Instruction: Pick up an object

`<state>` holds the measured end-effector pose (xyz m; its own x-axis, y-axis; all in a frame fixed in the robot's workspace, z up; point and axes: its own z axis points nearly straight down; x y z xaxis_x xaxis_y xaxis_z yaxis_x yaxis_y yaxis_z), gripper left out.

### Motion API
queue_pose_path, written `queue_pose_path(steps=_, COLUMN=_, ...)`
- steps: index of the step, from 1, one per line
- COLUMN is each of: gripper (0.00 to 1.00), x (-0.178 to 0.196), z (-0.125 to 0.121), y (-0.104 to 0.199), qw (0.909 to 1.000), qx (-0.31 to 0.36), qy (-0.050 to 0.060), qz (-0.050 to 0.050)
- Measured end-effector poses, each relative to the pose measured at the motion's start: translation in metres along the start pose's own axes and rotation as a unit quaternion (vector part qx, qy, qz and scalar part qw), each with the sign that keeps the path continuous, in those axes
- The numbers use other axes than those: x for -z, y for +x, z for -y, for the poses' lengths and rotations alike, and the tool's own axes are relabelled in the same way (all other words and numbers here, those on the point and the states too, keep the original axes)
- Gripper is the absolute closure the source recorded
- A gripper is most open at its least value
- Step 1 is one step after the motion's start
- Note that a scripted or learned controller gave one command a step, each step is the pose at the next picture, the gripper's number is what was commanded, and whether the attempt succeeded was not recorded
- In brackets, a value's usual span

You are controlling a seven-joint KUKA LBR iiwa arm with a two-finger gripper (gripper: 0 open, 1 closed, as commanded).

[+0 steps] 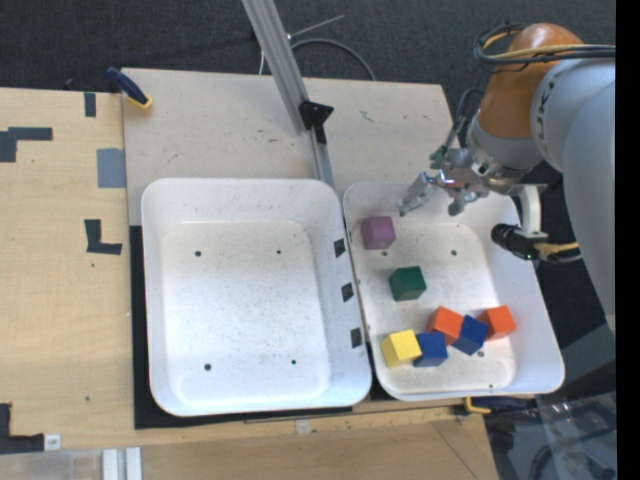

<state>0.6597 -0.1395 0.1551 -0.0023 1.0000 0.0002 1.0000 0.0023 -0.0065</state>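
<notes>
Single fixed camera above bench, looking down at a slant; both bins (245, 193) mid-frame; arm (560, 98) enters upper right.

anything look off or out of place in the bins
Nothing looks spilled or damaged. All blocks lie inside the right bin: purple, green, and a huddle of yellow, blue and orange ones. The tool hangs over that bin's far edge.

Arm (585, 118): cut off by the right edge; base out of frame.
Gripper (438, 198): small and blurred; finger spacing indeterminate.
Dark blue cube (432, 348): partly covered by a second blue cube (470, 335).
Right bin (535, 368): far rim hidden under the wrist.
Slanted metal post (270, 38): top cut off by the upper edge.
</notes>
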Motion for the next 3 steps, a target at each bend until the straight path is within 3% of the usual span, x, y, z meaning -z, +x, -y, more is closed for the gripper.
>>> queue_pose_path(steps=1, gripper=0.00, x=-0.040, z=-0.011, y=0.005, qw=1.0000, qx=-0.001, qy=-0.008, qz=0.001)
queue_pose_path(steps=2, gripper=1.00, x=-0.027, z=-0.012, y=0.006, qw=0.9999, qx=0.000, qy=-0.011, qz=0.002)
queue_pose_path(steps=3, gripper=1.00, x=0.017, z=-0.018, y=0.007, qw=1.0000, qx=0.000, qy=-0.005, qz=0.000)
